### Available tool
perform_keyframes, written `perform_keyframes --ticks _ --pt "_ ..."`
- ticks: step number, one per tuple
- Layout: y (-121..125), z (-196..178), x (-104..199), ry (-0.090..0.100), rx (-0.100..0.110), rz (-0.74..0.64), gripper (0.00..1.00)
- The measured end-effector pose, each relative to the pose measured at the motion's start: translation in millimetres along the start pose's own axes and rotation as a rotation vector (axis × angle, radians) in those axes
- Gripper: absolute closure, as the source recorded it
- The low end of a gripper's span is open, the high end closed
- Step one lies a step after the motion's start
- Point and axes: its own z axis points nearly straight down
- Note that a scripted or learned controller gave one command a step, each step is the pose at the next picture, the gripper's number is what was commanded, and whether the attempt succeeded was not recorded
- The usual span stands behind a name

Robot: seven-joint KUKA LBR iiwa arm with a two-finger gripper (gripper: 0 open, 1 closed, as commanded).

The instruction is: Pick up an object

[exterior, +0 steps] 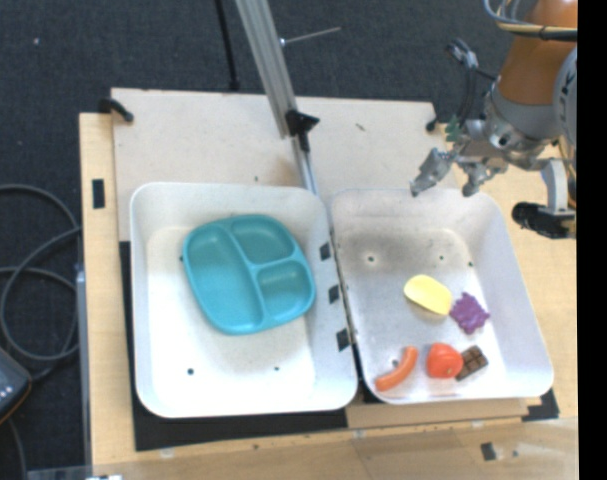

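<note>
The gripper point(449, 181) hangs above the far rim of the right bin point(503, 230), with its two fingers spread apart and nothing between them. The arm point(533, 68) enters from the right.

Candidate objects lie grouped in the near right portion of the right bin: a yellow piece point(427, 294), a purple piece point(470, 313) just beside it, a red round piece point(443, 361), an orange carrot-shaped piece point(398, 368) and a small brown block point(472, 362) touching or nearly touching the red one. The left bin point(158, 268) holds a teal divided tray point(249, 273).

Step in hand: approach, judged from the position; no object is selected or grasped yet.

Next move: travel toward the near side of the right bin, align over one object, then descend. The yellow piece appears least crowded; the red, orange and brown pieces sit close together and risk an obstructed closure.
</note>
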Motion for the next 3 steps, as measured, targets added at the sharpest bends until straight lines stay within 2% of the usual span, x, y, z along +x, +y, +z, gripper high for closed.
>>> perform_keyframes --ticks 1,2,3 --pt "-0.1 0.0 -0.2 -0.001 0.001 -0.002 0.0" --pt "-4.4 43.8 -5.8 0.0 0.003 0.003 0.0" --pt "-7.9 106.5 -3.4 0.001 0.005 0.003 0.0"
